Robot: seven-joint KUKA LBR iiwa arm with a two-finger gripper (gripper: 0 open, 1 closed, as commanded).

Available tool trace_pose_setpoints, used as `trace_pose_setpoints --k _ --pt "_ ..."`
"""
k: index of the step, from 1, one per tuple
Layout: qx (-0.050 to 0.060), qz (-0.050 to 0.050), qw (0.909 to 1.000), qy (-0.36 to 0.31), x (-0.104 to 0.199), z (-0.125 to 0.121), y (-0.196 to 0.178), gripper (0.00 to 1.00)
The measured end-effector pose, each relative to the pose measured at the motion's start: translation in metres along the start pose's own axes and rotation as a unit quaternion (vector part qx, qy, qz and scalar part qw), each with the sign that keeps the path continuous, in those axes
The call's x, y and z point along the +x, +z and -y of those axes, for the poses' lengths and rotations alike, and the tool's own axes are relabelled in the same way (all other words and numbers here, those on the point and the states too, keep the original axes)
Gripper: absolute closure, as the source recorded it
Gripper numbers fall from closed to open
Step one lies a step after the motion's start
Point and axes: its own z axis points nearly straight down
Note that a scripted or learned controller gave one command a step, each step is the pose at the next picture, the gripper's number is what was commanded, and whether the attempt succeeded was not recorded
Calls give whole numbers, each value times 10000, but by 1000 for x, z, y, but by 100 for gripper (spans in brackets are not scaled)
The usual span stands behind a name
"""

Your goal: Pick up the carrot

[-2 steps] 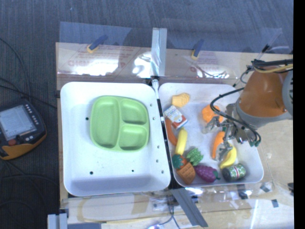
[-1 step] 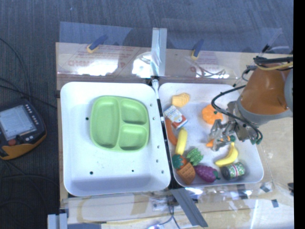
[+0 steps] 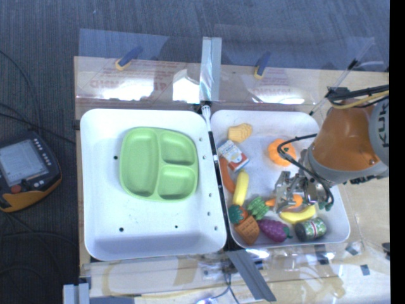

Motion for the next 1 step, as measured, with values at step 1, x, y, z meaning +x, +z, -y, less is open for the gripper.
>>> trace_pose_setpoints --k 1 --pt "-19 -79 9984 558 4 3 -67 100"
